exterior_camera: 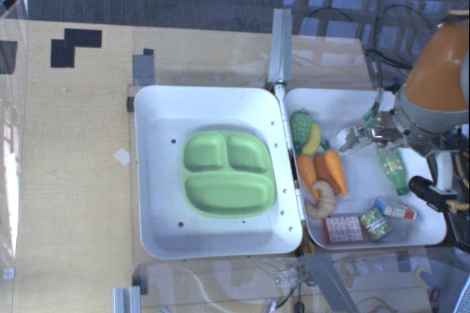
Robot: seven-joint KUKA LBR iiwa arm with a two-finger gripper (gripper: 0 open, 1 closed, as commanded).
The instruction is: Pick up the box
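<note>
A flat red-and-white box (pixel 343 228) lies at the front of the right bin (pixel 345 104). To its right are a small green carton (pixel 375 223) and a small white box with red and blue ends (pixel 396 211). My gripper (pixel 358 137) hangs over the middle of that bin, behind the boxes and well apart from them. It is open, with nothing between its fingers. The grey arm with its orange band (pixel 440 76) comes in from the right.
The right bin also holds two carrots (pixel 332 170), a banana (pixel 314 137), a bumpy green fruit (pixel 299 124), a tan pastry (pixel 321 199) and a green bottle (pixel 393 168). A green divided plate (pixel 228 172) lies in the left bin (pixel 158 157).
</note>
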